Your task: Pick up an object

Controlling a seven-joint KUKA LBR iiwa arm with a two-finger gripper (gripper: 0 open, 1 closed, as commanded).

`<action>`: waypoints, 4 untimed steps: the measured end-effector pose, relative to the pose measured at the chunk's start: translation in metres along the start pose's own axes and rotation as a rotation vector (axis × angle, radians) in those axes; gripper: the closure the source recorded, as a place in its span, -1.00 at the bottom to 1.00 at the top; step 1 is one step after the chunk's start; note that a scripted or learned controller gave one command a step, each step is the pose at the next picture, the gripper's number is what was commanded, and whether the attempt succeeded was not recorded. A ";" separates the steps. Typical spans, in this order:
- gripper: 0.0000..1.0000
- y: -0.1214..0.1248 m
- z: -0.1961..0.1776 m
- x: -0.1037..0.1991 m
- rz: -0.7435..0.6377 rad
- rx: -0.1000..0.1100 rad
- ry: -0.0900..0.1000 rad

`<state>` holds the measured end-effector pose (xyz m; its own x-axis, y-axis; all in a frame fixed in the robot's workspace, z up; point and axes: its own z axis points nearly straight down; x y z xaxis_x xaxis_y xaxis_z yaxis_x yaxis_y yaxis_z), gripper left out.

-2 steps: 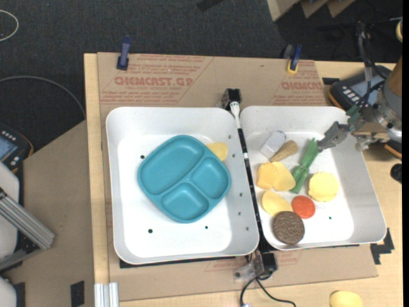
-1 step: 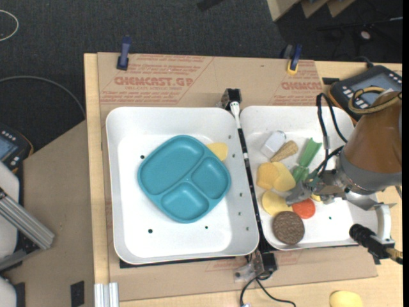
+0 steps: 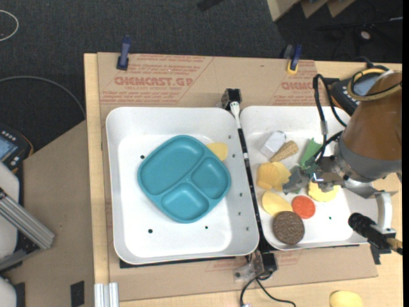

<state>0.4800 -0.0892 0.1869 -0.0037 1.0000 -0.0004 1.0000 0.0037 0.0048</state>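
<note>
The right bin (image 3: 339, 235) holds several small toy foods. Among them are a white block (image 3: 271, 142), a tan cone (image 3: 285, 150), a green piece (image 3: 311, 151), a yellow chunk (image 3: 271, 175), a pale yellow piece (image 3: 274, 202), an orange-red disc (image 3: 303, 206) and a brown round cookie (image 3: 288, 227). My gripper (image 3: 301, 179) is low over the middle of this bin, between the yellow chunk and a yellow slice (image 3: 324, 193) that the wrist partly hides. The grey arm with its orange band (image 3: 377, 126) covers the bin's right side.
The left bin (image 3: 124, 197) holds a blue divided plate (image 3: 184, 178) with a small yellow object (image 3: 217, 149) at its far right edge. A black clip and rod (image 3: 234, 101) sit between the bins. Cables (image 3: 329, 101) loop by the arm.
</note>
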 end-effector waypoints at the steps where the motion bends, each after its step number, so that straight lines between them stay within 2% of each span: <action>1: -1.00 0.002 -0.179 -0.028 0.003 -0.016 -0.005; 2: -1.00 0.029 -0.338 0.012 -0.002 -0.019 -0.002; 3: 1.00 0.028 -0.339 0.010 0.003 -0.003 -0.003; 4: 1.00 -0.003 -0.163 -0.028 0.009 0.022 0.003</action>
<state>0.4764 -0.1168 0.3499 0.0058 1.0000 0.0021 0.9998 -0.0058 -0.0172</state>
